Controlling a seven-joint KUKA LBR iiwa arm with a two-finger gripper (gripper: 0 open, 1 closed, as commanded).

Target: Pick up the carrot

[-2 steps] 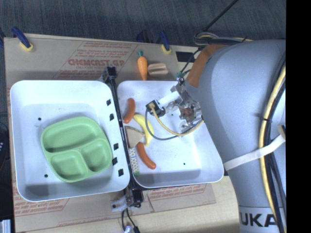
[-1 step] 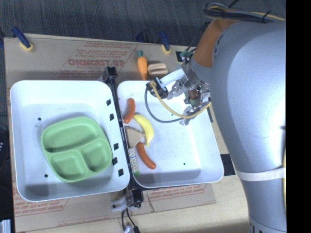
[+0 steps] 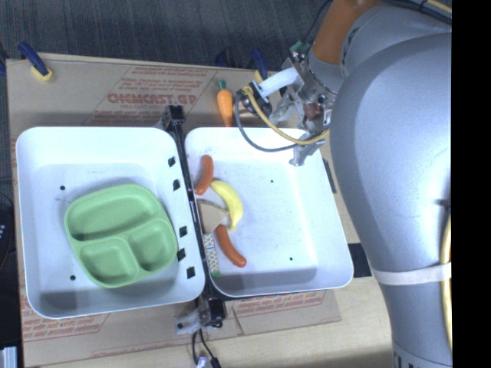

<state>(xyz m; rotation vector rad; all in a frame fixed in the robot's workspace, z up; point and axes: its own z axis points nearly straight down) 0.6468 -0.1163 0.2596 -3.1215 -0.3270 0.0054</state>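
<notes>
The carrot, orange with a green top, lies on the cardboard just beyond the far rim of the right bin, near the gap between the two bins. My gripper hangs over the far right part of the right bin, roughly a hand's width to the right of the carrot and apart from it. Cables and the wrist block cover much of the gripper. Nothing shows held in it.
In the right bin, along its left wall, lie a sausage, a banana and a second sausage. The left bin holds a green divided plate. A black clamp sits between the bins.
</notes>
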